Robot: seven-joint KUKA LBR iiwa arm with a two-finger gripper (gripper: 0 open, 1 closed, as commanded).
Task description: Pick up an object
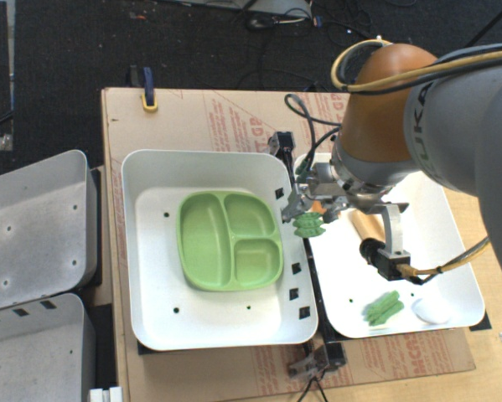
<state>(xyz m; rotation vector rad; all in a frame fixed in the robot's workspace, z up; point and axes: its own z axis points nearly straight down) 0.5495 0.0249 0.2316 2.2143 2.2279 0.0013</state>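
A small green toy (308, 224) sits at my claw (311, 212), over the seam where the right bin (452, 304) meets the left bin (150, 170) holding the green divided plate (230, 240); I judge it lifted, not resting. Whether my claw pinches it I cannot tell. Beyond, in the right bin, lie a green piece (383, 307), a white lump (433, 310) and a tan cylinder (365, 222).

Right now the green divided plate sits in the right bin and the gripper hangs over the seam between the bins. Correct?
Not quite. The green plate sits in the left bin, not the right bin. The camera view shows this. The rest stands: the gripper hangs over the seam between the bins.
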